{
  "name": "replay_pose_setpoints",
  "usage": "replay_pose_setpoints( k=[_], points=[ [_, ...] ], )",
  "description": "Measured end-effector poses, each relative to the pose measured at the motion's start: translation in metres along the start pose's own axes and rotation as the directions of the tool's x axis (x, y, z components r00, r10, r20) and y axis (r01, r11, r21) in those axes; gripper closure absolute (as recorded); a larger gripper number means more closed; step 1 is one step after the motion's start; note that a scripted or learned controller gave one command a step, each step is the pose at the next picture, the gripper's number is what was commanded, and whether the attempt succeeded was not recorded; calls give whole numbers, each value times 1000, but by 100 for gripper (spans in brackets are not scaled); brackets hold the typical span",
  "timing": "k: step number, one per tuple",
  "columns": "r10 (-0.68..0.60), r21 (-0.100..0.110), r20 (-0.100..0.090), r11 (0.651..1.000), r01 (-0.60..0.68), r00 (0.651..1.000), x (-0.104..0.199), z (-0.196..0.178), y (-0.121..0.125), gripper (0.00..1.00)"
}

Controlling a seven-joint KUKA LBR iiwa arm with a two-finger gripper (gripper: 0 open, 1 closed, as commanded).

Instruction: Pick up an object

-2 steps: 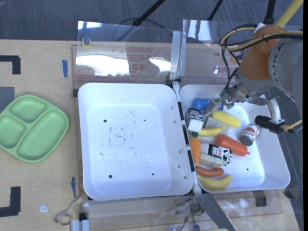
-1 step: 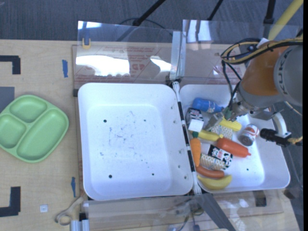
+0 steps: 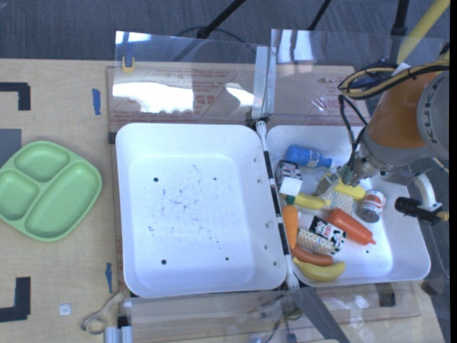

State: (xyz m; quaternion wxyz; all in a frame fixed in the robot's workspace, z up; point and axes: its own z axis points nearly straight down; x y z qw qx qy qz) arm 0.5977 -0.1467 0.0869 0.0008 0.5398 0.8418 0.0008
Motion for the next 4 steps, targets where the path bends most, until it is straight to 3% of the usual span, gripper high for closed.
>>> replay_pose_setpoints(
  k=[1,2,3,4],
  points=[
    [-150,-2,3,989,150,989,-14,-60,26,0],
    [-146,0,0,989,146,989,25,-75,-8,0],
    [-9,-3,2,1000,9,1000,7,0,8,0],
    [-117,-2,3,993,117,993,9,-56,15,0]
  ],
)
